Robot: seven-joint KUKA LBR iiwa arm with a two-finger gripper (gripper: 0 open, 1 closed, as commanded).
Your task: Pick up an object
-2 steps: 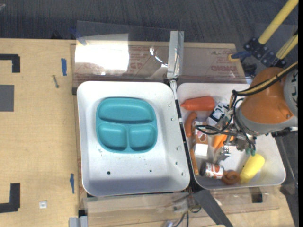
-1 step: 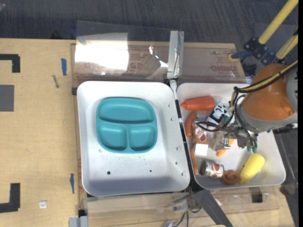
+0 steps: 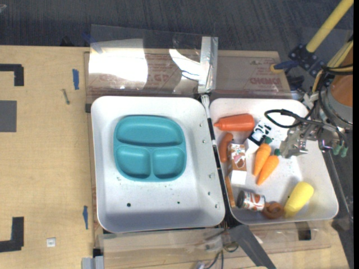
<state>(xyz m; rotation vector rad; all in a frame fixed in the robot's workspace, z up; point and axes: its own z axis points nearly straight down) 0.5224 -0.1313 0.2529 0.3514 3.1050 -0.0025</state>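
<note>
The right white bin (image 3: pixel 328 203) holds a pile of toy food. Two orange carrots (image 3: pixel 265 161) lie side by side in its middle, and an orange-red sausage-like piece (image 3: pixel 234 122) lies near the far rim. A yellow lemon (image 3: pixel 299 198) sits at the front right, with a small can (image 3: pixel 252 200) and a brown lump (image 3: pixel 274 209) beside it. A small printed carton (image 3: pixel 238 156) and a white block (image 3: pixel 239 178) lie at the left. My gripper (image 3: pixel 293 146) hangs over the bin's right half, just right of the carrots, with nothing visibly in it.
The left white bin (image 3: pixel 106 206) holds a teal divided plate (image 3: pixel 150 147). A black cable loop (image 3: pixel 280 116) and a black-and-white piece (image 3: pixel 259 132) lie at the right bin's far side. A clear plastic wall (image 3: pixel 151 66) stands behind the bins.
</note>
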